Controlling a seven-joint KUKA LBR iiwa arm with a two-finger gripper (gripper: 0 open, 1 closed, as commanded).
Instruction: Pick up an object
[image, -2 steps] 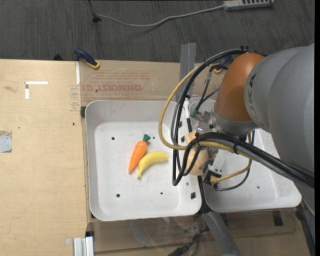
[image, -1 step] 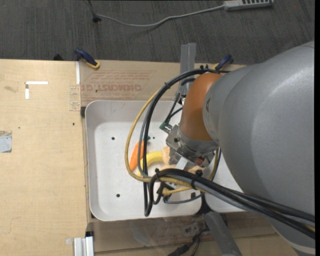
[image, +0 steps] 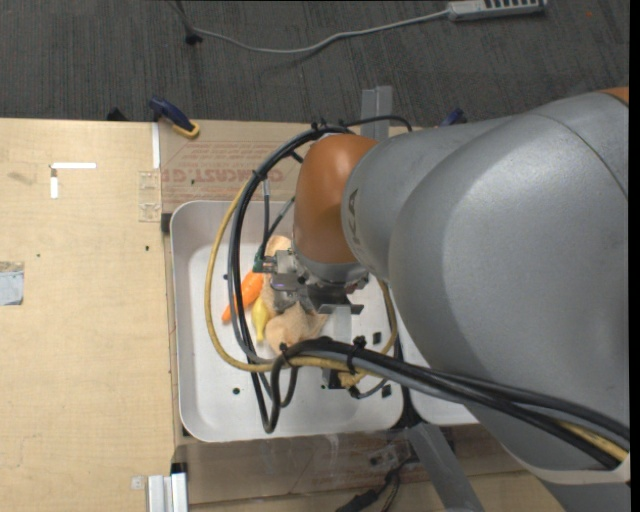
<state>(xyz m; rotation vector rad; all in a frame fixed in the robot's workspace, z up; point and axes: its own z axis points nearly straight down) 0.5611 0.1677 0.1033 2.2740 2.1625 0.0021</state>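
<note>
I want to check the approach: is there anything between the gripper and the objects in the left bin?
Nothing visible. The gripper sits directly over the small pile: carrot, yellow piece, beige lump. Arm and cables hide the contact itself.

Claw (image: 300, 300) and much of the left bin (image: 190, 300) hidden beneath the grey arm (image: 480, 260).

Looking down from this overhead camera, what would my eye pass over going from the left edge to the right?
Bare wooden bench top → left rim of the white bin → orange carrot-like item → yellow piece → the arm's orange band → the big grey arm body.
</note>
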